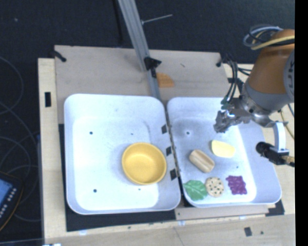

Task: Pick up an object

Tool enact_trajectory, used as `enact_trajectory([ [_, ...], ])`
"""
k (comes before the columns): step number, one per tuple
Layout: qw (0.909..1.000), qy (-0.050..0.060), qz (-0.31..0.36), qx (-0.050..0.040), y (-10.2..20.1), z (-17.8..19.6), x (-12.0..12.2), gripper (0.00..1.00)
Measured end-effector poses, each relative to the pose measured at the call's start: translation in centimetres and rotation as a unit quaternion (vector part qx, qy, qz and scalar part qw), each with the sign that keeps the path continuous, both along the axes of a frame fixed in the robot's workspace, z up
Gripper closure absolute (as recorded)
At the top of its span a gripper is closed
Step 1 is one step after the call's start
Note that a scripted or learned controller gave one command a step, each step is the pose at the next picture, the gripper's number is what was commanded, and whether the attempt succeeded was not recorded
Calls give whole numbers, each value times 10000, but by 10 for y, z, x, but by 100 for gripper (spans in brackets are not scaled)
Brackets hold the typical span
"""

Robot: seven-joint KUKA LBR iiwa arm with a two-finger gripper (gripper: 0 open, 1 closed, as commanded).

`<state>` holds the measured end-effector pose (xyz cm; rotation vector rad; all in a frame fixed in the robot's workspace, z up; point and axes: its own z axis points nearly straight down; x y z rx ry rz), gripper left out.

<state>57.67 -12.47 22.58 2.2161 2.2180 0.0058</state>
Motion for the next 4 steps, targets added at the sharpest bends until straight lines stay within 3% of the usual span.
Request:
enact_trajectory([
  [1, 10000, -8, 15, 0, 8, 56, -3, 100],
  [2, 10000, 25, 32, 12, 59, 57, -5, 100],
  [4, 10000, 38, 33, 14, 156, 28, -33, 100],
])
